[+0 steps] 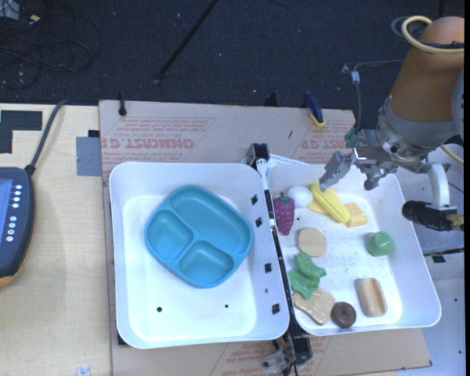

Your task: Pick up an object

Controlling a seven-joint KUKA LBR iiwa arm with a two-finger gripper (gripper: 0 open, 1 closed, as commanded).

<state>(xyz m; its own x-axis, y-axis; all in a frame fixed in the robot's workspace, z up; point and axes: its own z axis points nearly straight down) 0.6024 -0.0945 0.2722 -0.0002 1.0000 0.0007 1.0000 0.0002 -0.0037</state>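
My gripper (pixel 351 172) hangs open above the far edge of the right bin (pixel 413 269), with nothing between its fingers. Just below and left of it lie a yellow corn cob (pixel 330 203) and a yellow cheese wedge (pixel 356 215). A white egg (pixel 299 196) and a purple grape bunch (pixel 283 212) sit by the divider. Further forward are a tan round cookie (pixel 312 242), a green pepper (pixel 380 244), a green leafy piece (pixel 306 274), a tan cracker (pixel 316 305), a chocolate doughnut (pixel 343 314) and a bread roll (pixel 370 296).
The left bin (pixel 133 304) holds a blue divided plate (pixel 197 235). A tablet (pixel 4 218) rests on the bench at the far left. The arm's orange band (pixel 427 77) rises at the right, above the right bin's far corner.
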